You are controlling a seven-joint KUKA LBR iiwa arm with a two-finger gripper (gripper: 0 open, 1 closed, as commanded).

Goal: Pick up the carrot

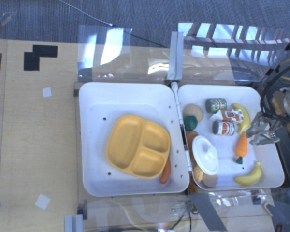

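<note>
Gripper (262, 132) sits at the right side of the right bin (270, 96), metal fingers low over the bin floor. Nothing visible between the fingers; how far apart they stand cannot be told from this angle. Dark cables loop above and to the right of it.

Carrot (241, 146) lies just left of the gripper, orange, roughly upright in the view with its green stub at the lower end. Gripper tips are just beside the carrot's upper right side; contact cannot be told.

Close neighbours of the carrot: a banana (242, 116) curving just above it, near the gripper's upper left; a second banana (248, 175) below, near the bin's lower right corner. Two small cans lie to the left, one with a green label (215, 105), one with a red-and-white label (224, 128). A small carton (232, 115) sits between them, touching the upper banana.

Further left: a white round lid or bowl (205, 154), a pale round item (193, 112) and a dark green one (190, 123) near the divider, and brownish items partly hidden under the white piece.

Left bin (94, 129) holds a yellow divided plate (137, 146), with an orange-red sausage-like piece (165, 172) at its lower right edge.
</note>
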